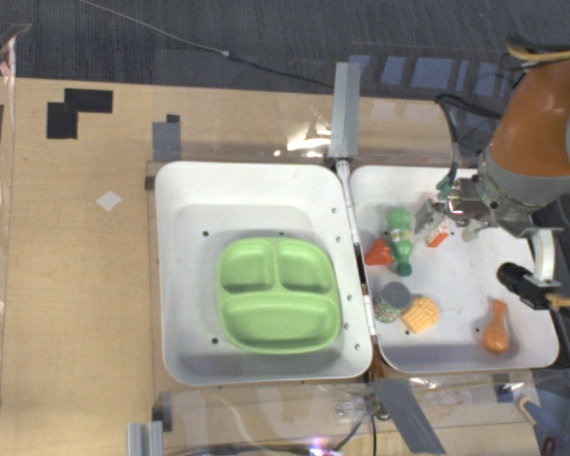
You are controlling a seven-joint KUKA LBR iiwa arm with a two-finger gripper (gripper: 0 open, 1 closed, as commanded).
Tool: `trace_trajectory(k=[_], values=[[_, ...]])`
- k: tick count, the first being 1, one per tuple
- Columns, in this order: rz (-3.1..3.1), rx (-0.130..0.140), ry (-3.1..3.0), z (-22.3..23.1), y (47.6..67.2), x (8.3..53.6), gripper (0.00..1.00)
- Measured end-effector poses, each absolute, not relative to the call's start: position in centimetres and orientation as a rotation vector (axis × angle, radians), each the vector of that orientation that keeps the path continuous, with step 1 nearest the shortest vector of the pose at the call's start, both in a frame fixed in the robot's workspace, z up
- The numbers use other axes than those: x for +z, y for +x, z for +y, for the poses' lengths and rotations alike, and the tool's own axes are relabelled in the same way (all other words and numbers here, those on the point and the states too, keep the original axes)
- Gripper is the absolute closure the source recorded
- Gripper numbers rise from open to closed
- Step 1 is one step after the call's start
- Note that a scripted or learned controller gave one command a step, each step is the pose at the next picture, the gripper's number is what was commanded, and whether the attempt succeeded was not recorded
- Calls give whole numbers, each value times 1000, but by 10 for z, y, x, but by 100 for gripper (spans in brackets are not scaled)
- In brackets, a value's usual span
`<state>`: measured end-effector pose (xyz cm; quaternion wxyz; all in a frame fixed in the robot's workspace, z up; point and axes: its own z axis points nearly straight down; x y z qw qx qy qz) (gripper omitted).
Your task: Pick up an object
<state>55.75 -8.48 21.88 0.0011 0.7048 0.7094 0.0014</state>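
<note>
Partly blurred claw (444,218) over right bin (456,350), fingers hard to make out

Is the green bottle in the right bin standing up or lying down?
Lying down. The green bottle shows its full length flat on the right bin floor, beside an orange piece, left of the gripper.

- Setting: you are looking at a robotics lab bench, not a home or kitchen.
- Wooden benchtop (76,283) with black tape marks (76,110) stuck on as markers.
- Two shallow white bins (185,350) fixed side by side, with a metal bracket (345,112) at their junction.
- Grey industrial arm with orange band (541,126), cabled.
- Toy food pieces (399,240) and a green plastic divided plate (278,294) as test props.
- Dark carpet floor (266,17) with a loose cable (171,36).
</note>
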Motion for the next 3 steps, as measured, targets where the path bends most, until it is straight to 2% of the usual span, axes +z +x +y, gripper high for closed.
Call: trace_trajectory(k=[1,2,3], values=[[2432,3,1985,-83,590,115,0],[2401,15,2009,-96,611,91,0],[2400,26,2002,-93,615,105,100]])
